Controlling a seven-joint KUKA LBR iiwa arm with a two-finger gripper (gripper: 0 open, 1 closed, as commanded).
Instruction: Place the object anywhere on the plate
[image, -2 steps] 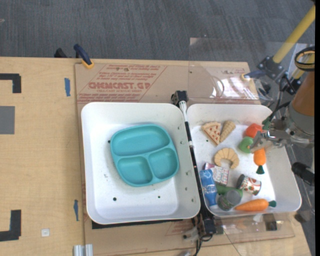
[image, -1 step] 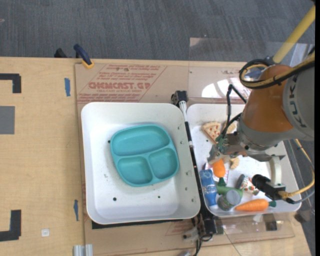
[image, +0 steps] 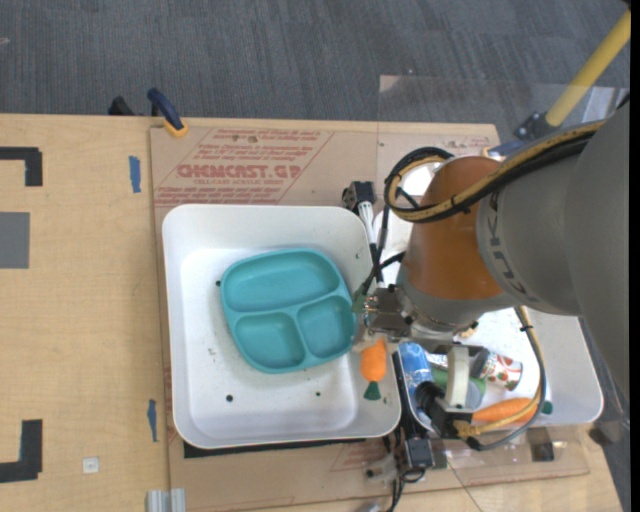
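The fingers (image: 379, 322) hang below the arm's wrist, over the right edge of the left bin (image: 190, 330). They are hidden among metal hardware and cables, so I cannot tell how far open they are or whether they hold anything.

Just under them is the small orange carrot (image: 373, 361), standing roughly on end with its green tip pointing toward the bin's near right corner. It is close to the bin's right wall. I cannot tell whether it rests on the bin floor or hangs from the wrist above.

The teal plate (image: 285, 308) lies near the middle of the left bin. It has three compartments, one long and two smaller, and is turned at a slight angle. Its right rim is just beside the carrot, which is off the plate.

Above the wrist, the orange band (image: 450, 235) and the grey arm (image: 560, 220) cover much of the right bin (image: 585, 395). Where that bin shows, it holds a blue packet (image: 415, 361), a longer orange piece (image: 503, 410) and a white item with red marks (image: 506, 372).

Both bins rest on a cardboard sheet (image: 240, 165) printed in red. The sheet lies on the wooden desk (image: 80, 300), which carries strips of blue tape (image: 134, 173) and black tape marks (image: 28, 165).
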